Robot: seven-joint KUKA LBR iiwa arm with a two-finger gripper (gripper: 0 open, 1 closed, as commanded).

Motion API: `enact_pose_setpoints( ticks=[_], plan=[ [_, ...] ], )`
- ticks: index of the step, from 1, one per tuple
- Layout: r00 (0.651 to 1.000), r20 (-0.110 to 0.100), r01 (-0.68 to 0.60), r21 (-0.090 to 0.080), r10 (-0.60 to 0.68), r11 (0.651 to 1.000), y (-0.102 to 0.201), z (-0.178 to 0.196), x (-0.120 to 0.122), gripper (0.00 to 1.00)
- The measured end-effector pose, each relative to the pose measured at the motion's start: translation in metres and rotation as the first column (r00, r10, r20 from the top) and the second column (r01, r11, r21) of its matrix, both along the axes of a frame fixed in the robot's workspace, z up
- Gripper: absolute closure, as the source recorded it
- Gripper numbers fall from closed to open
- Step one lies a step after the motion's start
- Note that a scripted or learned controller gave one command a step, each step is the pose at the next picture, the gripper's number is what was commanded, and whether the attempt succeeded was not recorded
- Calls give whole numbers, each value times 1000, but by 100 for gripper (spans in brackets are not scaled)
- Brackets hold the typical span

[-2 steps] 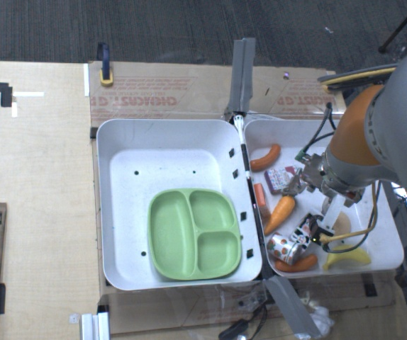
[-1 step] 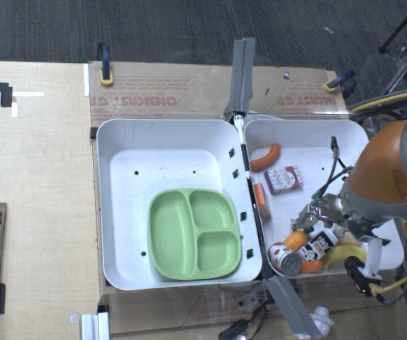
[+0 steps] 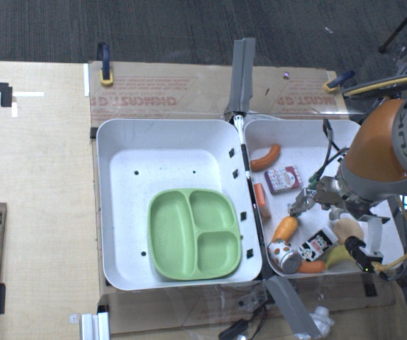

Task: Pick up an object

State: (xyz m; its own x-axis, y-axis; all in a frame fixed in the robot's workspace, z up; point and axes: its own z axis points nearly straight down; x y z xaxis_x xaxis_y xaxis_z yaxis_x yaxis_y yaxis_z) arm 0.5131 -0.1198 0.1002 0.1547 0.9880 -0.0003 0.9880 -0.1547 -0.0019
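The right bin [image 3: 296, 129] holds several toy foods. A brown sausage [image 3: 264, 157] lies near its back left. A red-pink packet [image 3: 283, 180] sits just in front of it, and a small orange-red stick [image 3: 261, 195] rests by the left wall. An orange carrot [image 3: 285, 227], a tin can [image 3: 283, 255] and a black-and-white packet [image 3: 315, 245] crowd the front. My gripper [image 3: 303, 201] hangs low over the bin's middle, just right of the red-pink packet and above the carrot. Nothing shows clearly between its tips.
The left bin [image 3: 118, 190] carries a green divided plate [image 3: 193, 232]. A yellow piece [image 3: 338, 255], a beige piece [image 3: 347, 229] and an orange piece [image 3: 311, 266] lie at the right bin's front right, under the arm. The grey and orange arm [image 3: 377, 151] covers the bin's right side.
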Motion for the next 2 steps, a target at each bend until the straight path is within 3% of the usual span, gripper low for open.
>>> enact_pose_setpoints(
  ticks=[1,2],
  plan=[
    [995,-1,-98,1,98,995,22,-9,-36,0],
    [998,-1,-63,0,63,998,23,-10,34,0]
  ],
)
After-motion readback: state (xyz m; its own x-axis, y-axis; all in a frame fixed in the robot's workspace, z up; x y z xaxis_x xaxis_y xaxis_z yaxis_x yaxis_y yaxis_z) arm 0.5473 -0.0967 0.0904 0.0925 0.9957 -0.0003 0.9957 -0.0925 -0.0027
